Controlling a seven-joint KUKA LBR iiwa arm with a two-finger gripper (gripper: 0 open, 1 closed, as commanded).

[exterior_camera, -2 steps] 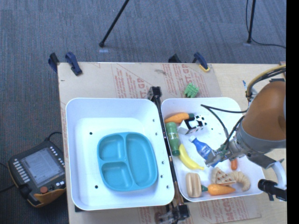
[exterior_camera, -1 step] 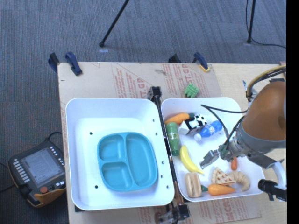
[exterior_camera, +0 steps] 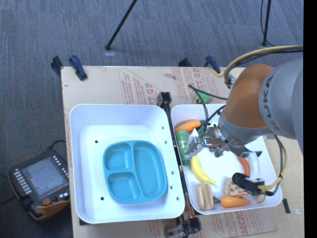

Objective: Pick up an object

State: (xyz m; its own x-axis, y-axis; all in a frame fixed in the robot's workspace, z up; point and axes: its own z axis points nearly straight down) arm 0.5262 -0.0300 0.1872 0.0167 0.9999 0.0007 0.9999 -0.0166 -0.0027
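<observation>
you have 2 white bins on the worktop [exterior_camera: 124, 81]. the left bin [exterior_camera: 84, 118] holds 1 blue 3-part plate [exterior_camera: 134, 171]. the right bin [exterior_camera: 274, 182] holds the toy food: 1 banana [exterior_camera: 199, 170], 1 green bottle [exterior_camera: 182, 145], 2 carrots [exterior_camera: 186, 125] [exterior_camera: 234, 201], 1 bread roll [exterior_camera: 204, 196] and 1 cracker [exterior_camera: 234, 187]. the gripper [exterior_camera: 205, 143] sits over the right bin, just above the banana and beside the bottle. you cannot tell how its fingers stand, and nothing shows between them.

The grey arm [exterior_camera: 285, 100] reaches in from the right, its orange band [exterior_camera: 247, 95] above the wrist, gripper [exterior_camera: 200, 144] lowered and pointing left.
</observation>
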